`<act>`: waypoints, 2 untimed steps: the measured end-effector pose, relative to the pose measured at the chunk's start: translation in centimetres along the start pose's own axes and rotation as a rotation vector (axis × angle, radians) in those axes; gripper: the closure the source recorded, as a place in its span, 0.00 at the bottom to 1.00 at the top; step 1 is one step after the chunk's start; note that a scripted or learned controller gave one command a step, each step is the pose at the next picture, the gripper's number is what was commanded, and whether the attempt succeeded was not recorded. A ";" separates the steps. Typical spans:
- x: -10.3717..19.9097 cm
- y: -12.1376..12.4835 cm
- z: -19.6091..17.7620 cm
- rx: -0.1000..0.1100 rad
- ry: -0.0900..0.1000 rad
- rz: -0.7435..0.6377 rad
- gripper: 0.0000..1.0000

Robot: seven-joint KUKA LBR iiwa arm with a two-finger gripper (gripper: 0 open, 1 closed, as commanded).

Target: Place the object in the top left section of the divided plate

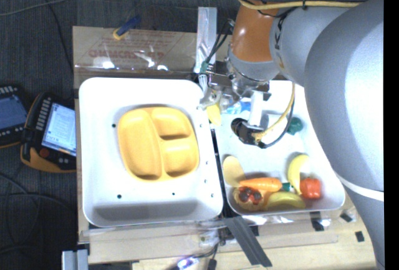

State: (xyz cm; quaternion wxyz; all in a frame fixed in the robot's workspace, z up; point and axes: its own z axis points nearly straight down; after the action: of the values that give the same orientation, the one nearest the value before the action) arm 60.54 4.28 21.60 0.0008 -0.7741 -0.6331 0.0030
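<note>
The grey arm (336, 69) fills the space right of the yellow divided plate (159, 141), which lies alone in the left bin (100, 200). The gripper (219, 95) hangs over the bins' shared rim; its jaws' state I cannot tell. Toy food (274, 191) crowds the right bin's (330, 197) near edge.

Below the tool you are seeing a carrot (260, 184) lying beside two bananas (298, 169), a red pepper (310, 187) and a teal piece (294, 126) in the right bin (333, 197). Far to its left, a pendant (53, 133) is glowing on the carpet (37, 25).
</note>
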 end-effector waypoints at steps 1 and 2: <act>0.0 0.0 0.0 -0.001 0.000 0.000 0.00; 0.1 0.0 -0.8 0.003 0.000 -0.002 1.00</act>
State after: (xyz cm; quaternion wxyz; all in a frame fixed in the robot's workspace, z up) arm 60.54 4.36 22.42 0.0018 -0.7733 -0.6340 0.0040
